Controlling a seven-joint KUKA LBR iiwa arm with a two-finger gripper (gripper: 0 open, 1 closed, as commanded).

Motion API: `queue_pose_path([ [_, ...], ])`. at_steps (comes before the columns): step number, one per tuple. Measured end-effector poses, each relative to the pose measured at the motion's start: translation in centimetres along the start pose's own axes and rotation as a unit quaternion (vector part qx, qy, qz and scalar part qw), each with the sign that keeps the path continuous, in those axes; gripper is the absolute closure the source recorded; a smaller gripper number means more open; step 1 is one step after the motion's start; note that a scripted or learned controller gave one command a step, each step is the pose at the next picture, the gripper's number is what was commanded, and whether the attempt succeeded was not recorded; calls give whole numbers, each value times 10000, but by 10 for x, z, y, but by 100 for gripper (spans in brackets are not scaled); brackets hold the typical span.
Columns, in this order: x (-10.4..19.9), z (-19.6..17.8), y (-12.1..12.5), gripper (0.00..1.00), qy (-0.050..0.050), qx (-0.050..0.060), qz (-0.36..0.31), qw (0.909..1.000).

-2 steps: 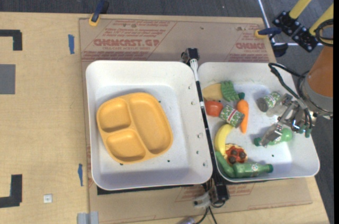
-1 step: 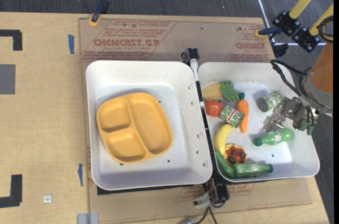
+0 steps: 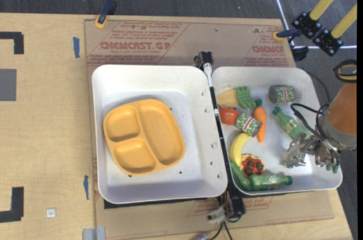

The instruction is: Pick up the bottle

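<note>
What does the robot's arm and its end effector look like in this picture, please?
The arm enters at the right edge as a broad orange band with grey beneath it. Black cables loop beside it. The end effector is bare silver-grey metal, a cluster of thin fingers and linkages with small dark and reddish parts, seen over the right white bin.

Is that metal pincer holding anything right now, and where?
Nothing is held. The pincer sits just below the small green plastic bottle in the right white bin, with no object between its fingers.
</note>
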State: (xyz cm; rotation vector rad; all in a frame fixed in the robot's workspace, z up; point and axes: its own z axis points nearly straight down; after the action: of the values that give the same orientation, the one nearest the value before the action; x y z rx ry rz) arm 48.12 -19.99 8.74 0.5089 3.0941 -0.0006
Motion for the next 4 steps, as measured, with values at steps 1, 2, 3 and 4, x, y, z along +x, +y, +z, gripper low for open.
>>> queue_pose_path([
  [1,-64,-74,-3,100,-8,-3,-1222,9925],
  [2,-42,-3,-10,100,13,-8,-2292,9734],
  [3,-65,0,-3,100,5,-8,-4087,9127],
  [4,-95,1,8,100,-6,-14,-6334,7739],
])
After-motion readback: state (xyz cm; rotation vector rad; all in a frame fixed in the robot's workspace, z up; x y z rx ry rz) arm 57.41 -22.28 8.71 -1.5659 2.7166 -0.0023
